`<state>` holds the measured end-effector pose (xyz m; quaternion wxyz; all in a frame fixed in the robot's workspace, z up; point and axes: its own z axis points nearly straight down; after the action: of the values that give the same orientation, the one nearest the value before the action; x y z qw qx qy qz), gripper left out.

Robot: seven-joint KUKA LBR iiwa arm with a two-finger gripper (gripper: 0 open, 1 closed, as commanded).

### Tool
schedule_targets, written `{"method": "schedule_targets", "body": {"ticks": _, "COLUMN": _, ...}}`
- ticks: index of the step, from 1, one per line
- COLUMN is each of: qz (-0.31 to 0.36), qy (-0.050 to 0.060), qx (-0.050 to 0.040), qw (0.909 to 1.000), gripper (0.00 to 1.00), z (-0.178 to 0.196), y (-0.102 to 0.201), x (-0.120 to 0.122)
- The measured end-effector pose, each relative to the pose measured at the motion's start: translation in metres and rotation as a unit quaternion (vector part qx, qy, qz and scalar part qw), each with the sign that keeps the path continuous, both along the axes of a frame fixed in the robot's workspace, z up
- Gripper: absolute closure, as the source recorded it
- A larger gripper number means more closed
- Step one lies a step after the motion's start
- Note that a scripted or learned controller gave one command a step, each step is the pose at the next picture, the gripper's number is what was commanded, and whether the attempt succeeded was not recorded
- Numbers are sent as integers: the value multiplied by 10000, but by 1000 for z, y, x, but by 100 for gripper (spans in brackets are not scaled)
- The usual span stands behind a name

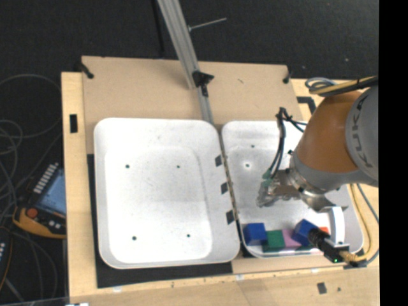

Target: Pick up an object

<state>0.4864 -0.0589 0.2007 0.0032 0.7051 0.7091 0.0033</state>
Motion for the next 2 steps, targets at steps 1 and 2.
{"method": "schedule_targets", "body": {"ticks": 1, "qz": -24, "qy": 36, "qx": -1, "qw": 10000, "gripper": 0, "z": -4, "y": -1, "x": -2}}
{"method": "schedule_targets", "body": {"ticks": 2, "qz": -10, "qy": 17, "qx": 2, "qw": 10000, "gripper": 100, "z": 7, "y": -2, "x": 0}}
